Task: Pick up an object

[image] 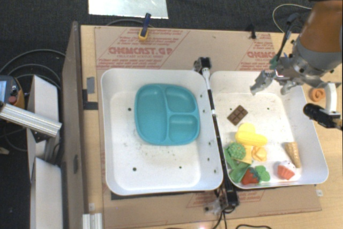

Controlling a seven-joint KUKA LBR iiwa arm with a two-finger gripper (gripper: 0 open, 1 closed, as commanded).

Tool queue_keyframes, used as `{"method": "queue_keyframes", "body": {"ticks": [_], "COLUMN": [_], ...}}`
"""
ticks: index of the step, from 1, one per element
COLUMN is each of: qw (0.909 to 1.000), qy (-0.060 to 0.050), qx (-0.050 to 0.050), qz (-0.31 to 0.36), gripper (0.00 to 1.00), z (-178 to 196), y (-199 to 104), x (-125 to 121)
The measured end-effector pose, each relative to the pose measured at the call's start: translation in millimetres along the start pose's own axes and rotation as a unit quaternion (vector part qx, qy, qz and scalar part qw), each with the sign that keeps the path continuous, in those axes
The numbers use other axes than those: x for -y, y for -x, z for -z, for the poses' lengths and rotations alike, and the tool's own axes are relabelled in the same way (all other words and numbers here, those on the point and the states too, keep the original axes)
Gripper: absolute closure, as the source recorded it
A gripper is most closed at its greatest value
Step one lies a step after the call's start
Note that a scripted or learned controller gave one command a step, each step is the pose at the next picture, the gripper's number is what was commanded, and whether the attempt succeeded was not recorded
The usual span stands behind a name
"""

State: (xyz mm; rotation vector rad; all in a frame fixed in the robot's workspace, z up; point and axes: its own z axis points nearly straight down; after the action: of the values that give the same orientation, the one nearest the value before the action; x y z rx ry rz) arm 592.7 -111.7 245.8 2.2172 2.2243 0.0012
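Surface: cardboard-lined, carrying two white bins side by side.

Left bin: holds a teal divided plate, lying flat near the centre.

Right bin: brown waffle-like square; yellow piece just below it; green leafy item; red and green pieces; cone; small red-and-white item, possibly a toy food.

Gripper: above the right bin's upper edge, well apart from the objects, its fingers spread and nothing between them.
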Motion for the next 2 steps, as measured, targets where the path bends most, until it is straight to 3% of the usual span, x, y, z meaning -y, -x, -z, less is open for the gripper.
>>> {"method": "queue_keyframes", "body": {"ticks": [1,2], "qw": [1.0,1.0], "qy": [-0.003,-0.002], "qx": [-0.001,-0.001], "qz": [-0.001,-0.001], "gripper": [0.0,0.0], "z": [-129.3,-163.2], "y": [-1.8,-9.7], "x": [25.8,38.7]}}
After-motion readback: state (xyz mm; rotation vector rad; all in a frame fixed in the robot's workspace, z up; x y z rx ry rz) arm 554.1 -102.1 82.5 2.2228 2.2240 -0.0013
